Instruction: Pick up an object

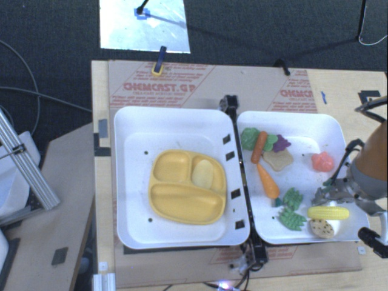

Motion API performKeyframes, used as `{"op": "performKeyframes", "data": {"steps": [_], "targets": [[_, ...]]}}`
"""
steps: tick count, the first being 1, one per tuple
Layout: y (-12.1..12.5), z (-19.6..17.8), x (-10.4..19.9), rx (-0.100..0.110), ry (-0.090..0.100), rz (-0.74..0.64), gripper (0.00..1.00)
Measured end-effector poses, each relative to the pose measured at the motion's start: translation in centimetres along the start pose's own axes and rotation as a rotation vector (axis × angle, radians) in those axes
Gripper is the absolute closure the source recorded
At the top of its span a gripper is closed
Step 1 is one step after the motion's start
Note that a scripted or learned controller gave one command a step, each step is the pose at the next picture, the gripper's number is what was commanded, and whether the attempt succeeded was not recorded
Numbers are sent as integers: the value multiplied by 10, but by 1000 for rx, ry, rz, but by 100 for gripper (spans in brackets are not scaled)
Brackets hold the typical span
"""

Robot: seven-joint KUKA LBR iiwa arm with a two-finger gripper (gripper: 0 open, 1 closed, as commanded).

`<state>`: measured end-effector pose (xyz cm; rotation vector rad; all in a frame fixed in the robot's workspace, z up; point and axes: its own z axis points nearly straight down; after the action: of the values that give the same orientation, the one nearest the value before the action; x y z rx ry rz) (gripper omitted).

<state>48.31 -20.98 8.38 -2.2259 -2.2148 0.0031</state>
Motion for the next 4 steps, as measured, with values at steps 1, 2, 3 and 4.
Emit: {"op": "performKeyframes", "data": {"steps": [1,2,3,4], "targets": [[5,-11,3,-7,-1,-6,100],[4,0,8,-3,0,-6,100],[27,-145,45,-20,-3,-15,100],[4,-248,97,-17,0,-16,100]]}}
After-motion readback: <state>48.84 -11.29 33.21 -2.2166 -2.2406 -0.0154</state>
